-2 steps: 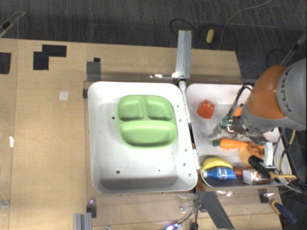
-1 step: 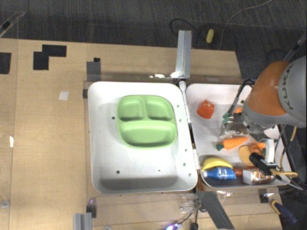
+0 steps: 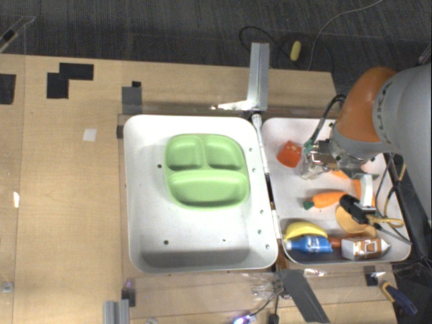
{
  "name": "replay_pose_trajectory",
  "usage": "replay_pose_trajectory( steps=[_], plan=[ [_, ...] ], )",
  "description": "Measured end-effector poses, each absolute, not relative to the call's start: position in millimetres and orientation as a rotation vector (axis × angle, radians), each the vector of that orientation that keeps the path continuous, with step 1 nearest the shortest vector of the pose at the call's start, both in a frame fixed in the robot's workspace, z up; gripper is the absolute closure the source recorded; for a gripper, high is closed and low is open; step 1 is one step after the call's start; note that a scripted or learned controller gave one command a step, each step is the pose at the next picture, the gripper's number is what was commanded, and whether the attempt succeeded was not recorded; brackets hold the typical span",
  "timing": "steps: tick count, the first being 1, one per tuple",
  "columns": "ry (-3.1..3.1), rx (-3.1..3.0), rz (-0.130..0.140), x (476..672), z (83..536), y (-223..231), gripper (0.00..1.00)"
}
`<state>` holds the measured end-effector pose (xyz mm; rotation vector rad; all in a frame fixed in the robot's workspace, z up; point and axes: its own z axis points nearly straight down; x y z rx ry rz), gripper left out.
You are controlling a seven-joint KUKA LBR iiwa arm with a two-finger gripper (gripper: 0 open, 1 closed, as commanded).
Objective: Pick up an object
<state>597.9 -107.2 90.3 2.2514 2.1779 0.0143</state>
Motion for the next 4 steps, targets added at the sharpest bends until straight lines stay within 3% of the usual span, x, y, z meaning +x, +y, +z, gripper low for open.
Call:
replay_pose_trajectory(
  steps=[1,2,3,4],
  plan=[
    [2.024,2.401,0.006,561.7,141.4,-147.3,1.0],
    [1.99,2.43,0.005,614.0,93.2,-172.2,1.0],
    [2.131,2.305,0.008,601.6,185.1,-114.9,1.0],
    [2.45,1.961,0.006,555.6,204.8,-151.9,1.0]
  ],
)
